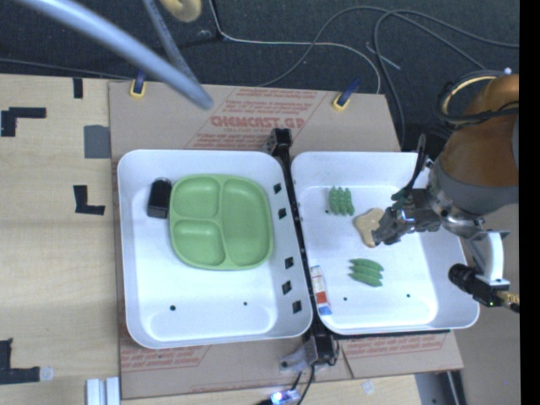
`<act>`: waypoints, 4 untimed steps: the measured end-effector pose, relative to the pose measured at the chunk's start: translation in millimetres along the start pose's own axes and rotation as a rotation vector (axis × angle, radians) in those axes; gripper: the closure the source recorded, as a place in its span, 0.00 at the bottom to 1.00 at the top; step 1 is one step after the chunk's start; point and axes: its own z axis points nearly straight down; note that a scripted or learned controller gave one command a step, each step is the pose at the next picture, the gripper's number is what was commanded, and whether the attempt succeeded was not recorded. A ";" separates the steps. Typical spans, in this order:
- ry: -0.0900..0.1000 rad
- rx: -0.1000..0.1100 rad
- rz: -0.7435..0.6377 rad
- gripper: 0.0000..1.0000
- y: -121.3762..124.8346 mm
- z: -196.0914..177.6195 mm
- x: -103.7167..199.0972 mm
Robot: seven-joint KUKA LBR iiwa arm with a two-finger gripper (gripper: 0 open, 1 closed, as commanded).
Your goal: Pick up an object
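You're at the approach step: gripper sits beside the tan piece in the right bin (can't tell its grip state), so the next move needs a centred descent.

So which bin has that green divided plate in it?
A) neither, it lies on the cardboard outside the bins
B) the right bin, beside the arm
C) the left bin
C: the green divided plate lies flat in the left bin, with a small black object at its left edge; the right bin holds small green pieces and a tan item instead.
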 end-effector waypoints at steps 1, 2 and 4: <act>0.000 -0.001 0.000 1.00 1.1 -46.6 -0.1; 0.001 0.004 -0.005 1.00 0.6 -43.2 49.7; 0.001 0.008 -0.005 1.00 -2.4 0.4 151.9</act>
